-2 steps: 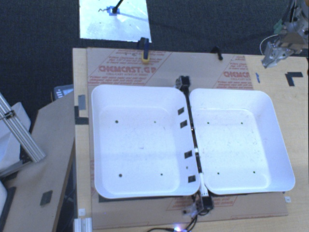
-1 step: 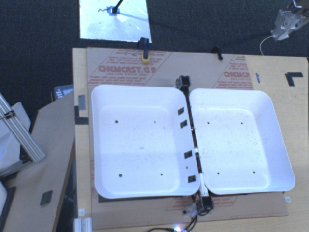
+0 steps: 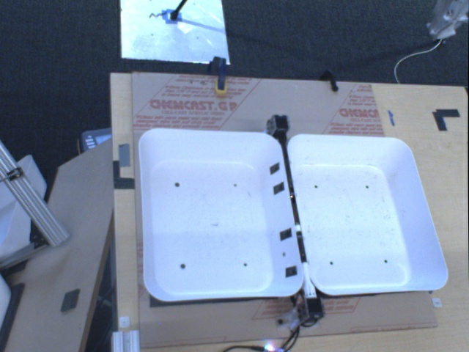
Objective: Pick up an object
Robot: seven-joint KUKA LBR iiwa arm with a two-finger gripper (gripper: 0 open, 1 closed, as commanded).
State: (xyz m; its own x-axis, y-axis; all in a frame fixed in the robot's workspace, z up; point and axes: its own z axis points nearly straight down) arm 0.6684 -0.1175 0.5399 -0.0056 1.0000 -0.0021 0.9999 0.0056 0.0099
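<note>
At the far upper right corner, the claw [image 3: 448, 12] shows as a pale grey blur above dark floor; whether it is open or closed cannot be told. A thin white cable [image 3: 410, 56] curls just below it. Down and left of the claw, the right bin [image 3: 344, 139] sits on the table [image 3: 440, 94], its white floor showing small dark dots. Farther left, touching it along a seam with black clips [image 3: 278, 188], the left bin [image 3: 205, 133] looks alike. No view tells which thing is to be picked.
</note>
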